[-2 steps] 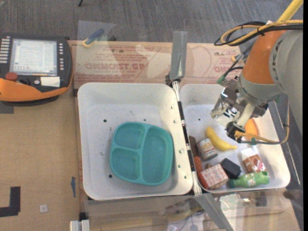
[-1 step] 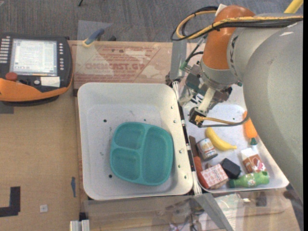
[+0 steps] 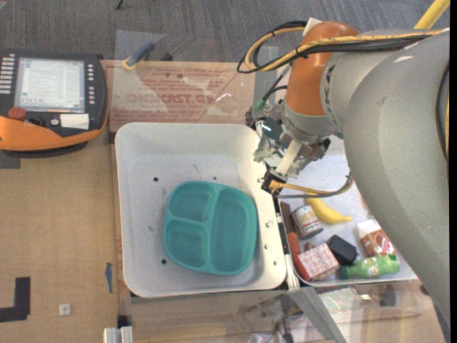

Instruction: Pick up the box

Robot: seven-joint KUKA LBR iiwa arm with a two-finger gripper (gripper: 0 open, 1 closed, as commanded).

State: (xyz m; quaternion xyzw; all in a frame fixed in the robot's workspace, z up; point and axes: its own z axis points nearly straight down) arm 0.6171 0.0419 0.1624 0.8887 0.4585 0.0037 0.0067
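1. In the left bin [image 3: 136,191], a teal divided tray [image 3: 211,227] is seen lying flat; nothing belonging to the task is found there.
2. Above the seam between the two bins, the end effector [image 3: 275,174] is seen, hanging from the orange-banded wrist. Whether it is wide or narrow cannot be told, and no object is seen in it.
3. In the right bin [image 3: 357,276], the box [image 3: 316,261], red and white, is seen resting near the front, between a can [image 3: 308,220], a black block [image 3: 343,249] and a green bottle [image 3: 369,266].
4. The task is judged barely begun: the box is not lifted, and the approach, descent and grasp remain to be done.
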